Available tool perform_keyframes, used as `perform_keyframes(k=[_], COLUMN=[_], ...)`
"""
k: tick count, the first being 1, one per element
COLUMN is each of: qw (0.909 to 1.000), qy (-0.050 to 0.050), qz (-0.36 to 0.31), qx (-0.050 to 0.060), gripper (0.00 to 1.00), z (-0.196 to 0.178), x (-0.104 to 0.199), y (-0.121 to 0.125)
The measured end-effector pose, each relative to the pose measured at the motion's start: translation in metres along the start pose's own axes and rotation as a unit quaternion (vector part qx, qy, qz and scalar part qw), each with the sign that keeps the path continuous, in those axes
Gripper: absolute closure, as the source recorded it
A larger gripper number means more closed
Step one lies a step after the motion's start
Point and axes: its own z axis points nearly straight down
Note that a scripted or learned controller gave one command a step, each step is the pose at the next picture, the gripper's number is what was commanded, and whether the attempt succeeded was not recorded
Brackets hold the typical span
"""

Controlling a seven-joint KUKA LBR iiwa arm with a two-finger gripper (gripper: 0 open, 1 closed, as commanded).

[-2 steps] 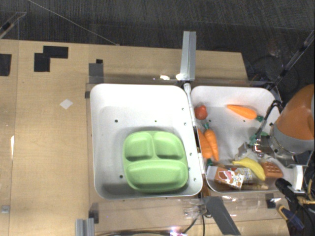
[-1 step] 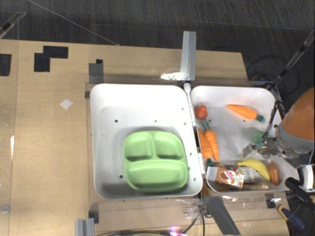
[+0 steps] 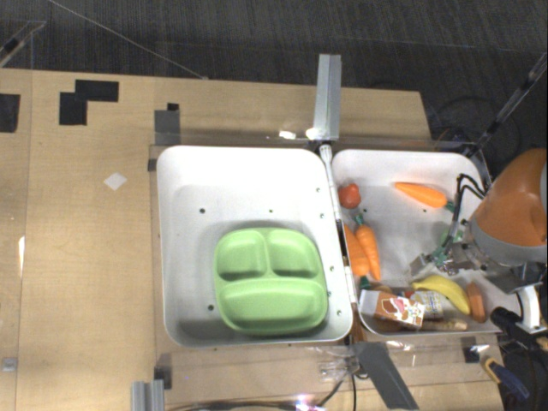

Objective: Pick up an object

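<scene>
From my remote station I looked down on the pale wooden bench (image 3: pixel 86 255) and took the central divider (image 3: pixel 330 204) between the two bins as my landmark. Left of the divider sat the shallow white left bin (image 3: pixel 184 187), and in its near half lay a light green plastic plate with three compartments (image 3: pixel 271 279), close to the divider.

Just right of the divider, in the shallow white right bin (image 3: pixel 394 165), a small red tomato-like ball (image 3: pixel 349 196) rested at the far end. Nearer to me, a pair of orange toy carrots (image 3: pixel 364 251) lay lengthwise against the divider. At the near wall a brown and white packet (image 3: pixel 402 308) lay flat. Further right of the divider, a single orange carrot (image 3: pixel 421 194) lay across the far part of the bin, well apart from the pair. A yellow banana (image 3: pixel 445 291) lay near the front, with a small orange-brown piece (image 3: pixel 476 301) beside its right end.

Furthest right, the grey arm with its orange band (image 3: pixel 518 208) hung over the bin's edge. Its pincer (image 3: pixel 447 255) was just above the banana; I could not tell whether it stood apart or together, and I saw nothing between its tips.
</scene>
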Motion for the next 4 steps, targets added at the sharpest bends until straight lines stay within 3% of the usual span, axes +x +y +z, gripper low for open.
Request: perform_keyframes(k=[1, 2, 3, 4], qw=[0.9925, 0.9977, 0.9974, 0.9984], qy=[0.007, 0.006, 0.006, 0.005], qz=[-0.122, -0.068, -0.071, 0.055], qx=[0.007, 0.008, 0.007, 0.007], gripper=[0.00, 0.00, 0.00, 0.00], z=[-0.028, -0.038, -0.005, 0.009], x=[-0.023, -0.018, -0.051, -0.056], y=[0.055, 0.093, 0.163, 0.145])
